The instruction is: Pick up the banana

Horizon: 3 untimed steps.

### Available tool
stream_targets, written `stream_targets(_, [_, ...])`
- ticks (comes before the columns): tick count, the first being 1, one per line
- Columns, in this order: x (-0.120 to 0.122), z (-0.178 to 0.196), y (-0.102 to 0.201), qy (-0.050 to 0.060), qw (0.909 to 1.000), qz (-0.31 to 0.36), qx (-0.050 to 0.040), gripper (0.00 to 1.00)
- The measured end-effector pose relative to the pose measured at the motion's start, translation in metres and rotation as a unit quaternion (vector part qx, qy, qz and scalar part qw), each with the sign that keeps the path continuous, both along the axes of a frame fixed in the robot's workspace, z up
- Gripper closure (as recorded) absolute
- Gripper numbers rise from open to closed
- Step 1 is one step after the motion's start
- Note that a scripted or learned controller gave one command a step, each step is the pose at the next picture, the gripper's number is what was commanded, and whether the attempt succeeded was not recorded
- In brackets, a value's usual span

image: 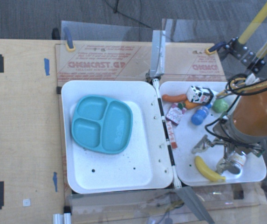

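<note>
The yellow banana [208, 169] lies near the front of the right bin [189, 143], curving from upper left to lower right. My gripper [214, 156] hovers just above and behind it. Its fingers are open: one fingertip [200, 147] is off the banana's upper left end and the other is close to its right end. Nothing is held between them. The grey arm with the orange band [256, 113] comes in from the right and hides the bin's right side.
At the back of the right bin lie an orange carrot [174, 98], a black-and-white toy [199, 94], a green ball [220, 105], a blue bottle [199, 115] and a pink packet [174, 114]. A teal divided plate [102, 124] sits in the left bin [124, 171].
</note>
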<state>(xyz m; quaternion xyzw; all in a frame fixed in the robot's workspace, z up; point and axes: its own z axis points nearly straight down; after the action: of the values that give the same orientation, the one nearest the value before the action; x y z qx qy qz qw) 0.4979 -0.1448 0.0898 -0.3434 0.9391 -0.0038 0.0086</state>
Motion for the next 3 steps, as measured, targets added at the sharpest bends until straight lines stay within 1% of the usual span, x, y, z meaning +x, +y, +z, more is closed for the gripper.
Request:
stream_targets(1, [0.004, 0.058, -0.032, 0.007, 0.9989, 0.046, 0.0012, 0.00])
stream_targets(2, [-0.010, -0.001, 0.003, 0.004, 0.9870, 0.160, -0.0022, 0.00])
stream_targets(3, [-0.014, 0.000, 0.043, 0.004, 0.9528, 0.303, -0.0056, 0.00])
